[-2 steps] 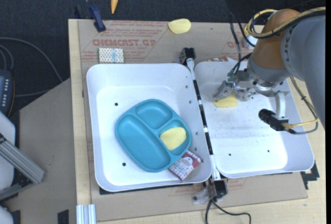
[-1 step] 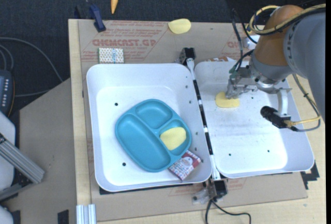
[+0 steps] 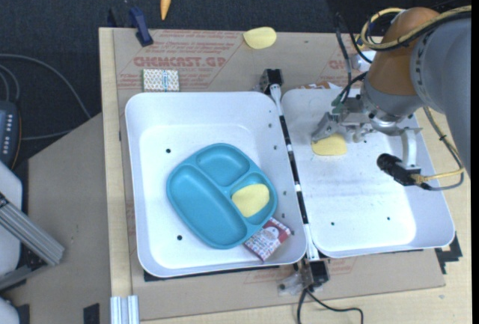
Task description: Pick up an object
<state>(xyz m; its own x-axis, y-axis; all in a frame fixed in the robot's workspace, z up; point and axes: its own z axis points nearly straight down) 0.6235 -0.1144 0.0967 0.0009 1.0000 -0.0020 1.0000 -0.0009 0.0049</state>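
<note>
Below the gripper (image 3: 338, 128), a yellow piece (image 3: 329, 146) lies long-axis left-to-right.

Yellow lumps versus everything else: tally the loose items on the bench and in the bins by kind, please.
Yellow lumps: 3, one in the blue tray, one by the gripper, one on the bench
Blue divided tray: 1
Patterned packets: 2
Blue clip: 1
Total: 7

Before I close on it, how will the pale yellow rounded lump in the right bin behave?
The pale yellow rounded lump looks smooth, so it may slip from the gripper. Its low, domed shape probably slides rather than rolls on the right white bin floor. Likely light.
</note>
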